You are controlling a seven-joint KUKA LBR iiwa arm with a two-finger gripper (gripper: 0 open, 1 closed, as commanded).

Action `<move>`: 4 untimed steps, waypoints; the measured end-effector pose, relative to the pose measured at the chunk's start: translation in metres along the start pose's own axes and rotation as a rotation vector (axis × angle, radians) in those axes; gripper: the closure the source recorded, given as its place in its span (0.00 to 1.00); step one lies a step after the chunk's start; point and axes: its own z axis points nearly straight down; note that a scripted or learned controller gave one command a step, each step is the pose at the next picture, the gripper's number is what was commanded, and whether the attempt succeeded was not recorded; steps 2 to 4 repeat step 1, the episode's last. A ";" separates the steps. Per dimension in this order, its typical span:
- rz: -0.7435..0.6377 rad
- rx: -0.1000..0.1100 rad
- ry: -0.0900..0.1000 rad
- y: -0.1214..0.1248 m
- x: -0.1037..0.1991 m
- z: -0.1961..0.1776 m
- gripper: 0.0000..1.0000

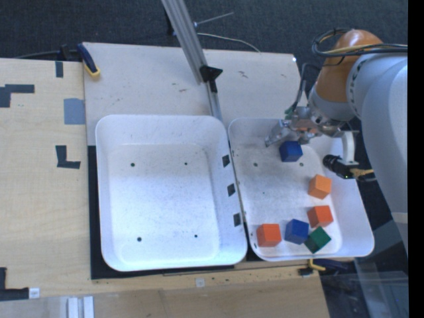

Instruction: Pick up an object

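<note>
Blue cube (290, 152) sits right under the gripper (293, 136), probably pinched between its fingers; orange cubes (320, 186) lie below, well apart.

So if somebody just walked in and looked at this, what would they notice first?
Probably the big grey arm with its orange band, reaching in from the right over the right bin. Its gripper sits right above a blue cube near that bin's back. After that, the bright cubes bunched at the front: an orange cube, another blue one and a green cube.
</note>
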 end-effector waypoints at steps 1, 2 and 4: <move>-0.002 -0.019 -0.007 -0.010 -0.009 0.006 0.00; -0.002 -0.019 -0.007 -0.010 -0.009 0.006 0.00; -0.002 -0.019 -0.007 -0.010 -0.009 0.006 0.00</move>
